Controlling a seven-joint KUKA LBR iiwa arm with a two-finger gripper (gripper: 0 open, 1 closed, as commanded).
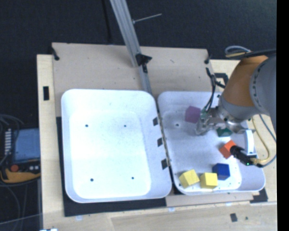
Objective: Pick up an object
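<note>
In the right bin (176, 143), a purple block (192, 113) lies near the far middle. My gripper (202, 127) hangs low over the bin floor just to the right of and below that block, close to it. A small green object (225, 131) peeks out beside the wrist, partly hidden by it. An orange block (225, 149) lies at the bin's right side. Along the near edge sit a blue block (221, 170) and two yellow blocks (189, 178) (209, 179).
The left bin (108, 143) stands beside the right one, with a divider edge between them. A slanted metal pole (130, 37) rises from behind the bins. The arm covers the right bin's far right corner.
</note>
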